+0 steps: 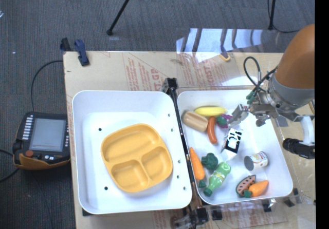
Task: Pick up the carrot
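Note:
The carrot (pixel 196 163), long and orange, lies along the left wall of the right bin (pixel 286 161), just left of a small broccoli (pixel 209 161). My gripper (pixel 250 115) hangs over the upper right part of that bin, under the grey wrist with the orange band (pixel 298 63). It is well up and to the right of the carrot and apart from it. Nothing shows in its grasp.
The right bin also holds a banana (pixel 209 111), a bun (pixel 195 120), a sausage (pixel 212 130), a black-and-white carton (pixel 232 141), a can (pixel 256 160), a green bottle (pixel 216 177) and an orange wedge (pixel 253 187). A yellow divided plate (pixel 135 157) sits in the left bin (pixel 87 120).

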`<action>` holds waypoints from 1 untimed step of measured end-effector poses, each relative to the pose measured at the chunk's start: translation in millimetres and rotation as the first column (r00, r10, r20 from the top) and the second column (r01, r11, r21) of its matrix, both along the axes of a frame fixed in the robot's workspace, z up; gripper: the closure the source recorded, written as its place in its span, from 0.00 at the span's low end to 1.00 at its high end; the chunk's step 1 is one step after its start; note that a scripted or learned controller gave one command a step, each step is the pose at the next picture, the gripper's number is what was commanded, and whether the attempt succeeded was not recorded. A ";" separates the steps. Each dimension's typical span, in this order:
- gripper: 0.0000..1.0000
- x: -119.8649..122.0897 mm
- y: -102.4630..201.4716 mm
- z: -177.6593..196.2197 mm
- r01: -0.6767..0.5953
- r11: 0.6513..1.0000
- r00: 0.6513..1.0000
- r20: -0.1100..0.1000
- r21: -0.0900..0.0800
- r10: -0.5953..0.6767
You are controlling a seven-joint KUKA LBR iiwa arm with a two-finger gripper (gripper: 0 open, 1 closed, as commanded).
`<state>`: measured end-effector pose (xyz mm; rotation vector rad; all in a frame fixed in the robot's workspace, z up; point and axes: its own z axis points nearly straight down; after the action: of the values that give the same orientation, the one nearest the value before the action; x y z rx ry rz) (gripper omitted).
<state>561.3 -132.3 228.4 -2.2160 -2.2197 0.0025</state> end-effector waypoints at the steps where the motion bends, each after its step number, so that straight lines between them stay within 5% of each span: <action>1: 0.00 -59.2 69.4 -24.4 0.005 1.000 1.000 -0.007 0.003 -0.005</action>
<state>502.1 -62.9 204.0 -2.2165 -2.2095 0.0072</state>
